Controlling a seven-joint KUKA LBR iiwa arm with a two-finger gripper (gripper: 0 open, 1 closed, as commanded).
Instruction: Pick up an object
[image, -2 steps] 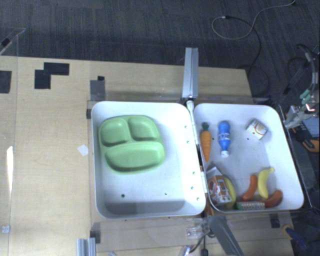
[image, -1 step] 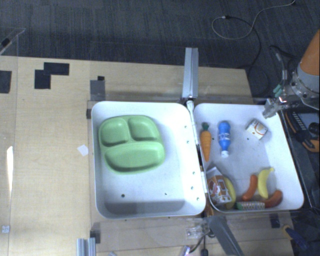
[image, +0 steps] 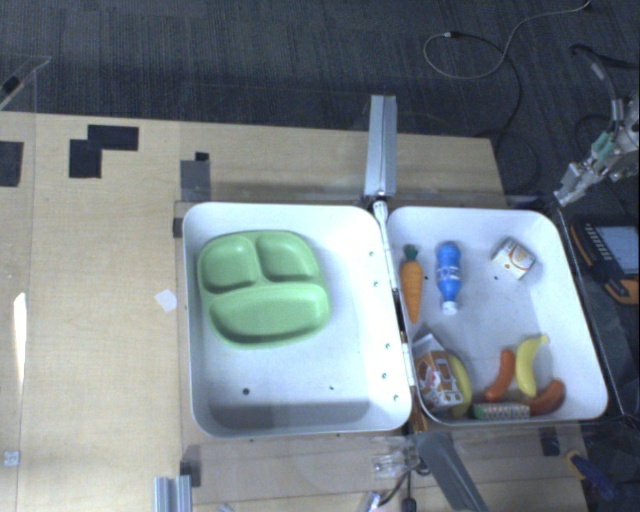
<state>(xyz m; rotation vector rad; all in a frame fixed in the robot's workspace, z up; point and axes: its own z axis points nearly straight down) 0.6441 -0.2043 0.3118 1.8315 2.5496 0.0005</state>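
Green tray (image: 264, 287) alone left; carrot (image: 411, 281) beside blue bottle (image: 448, 275) right.

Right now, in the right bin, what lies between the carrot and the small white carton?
In the camera view, the blue bottle lies between the carrot and the white carton, with bare bin floor on either side of it.

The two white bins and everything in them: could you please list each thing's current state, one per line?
Left bin: holds the green plate.
Green divided plate: right side up, flat.
Right bin: holds the small items.
Toy carrot: lying by the left wall.
Blue bottle: lying on its side.
Small carton: tipped over, apart from the rest.
Banana: lying against the orange sausage.
Snack packet: lying in the front-left corner.
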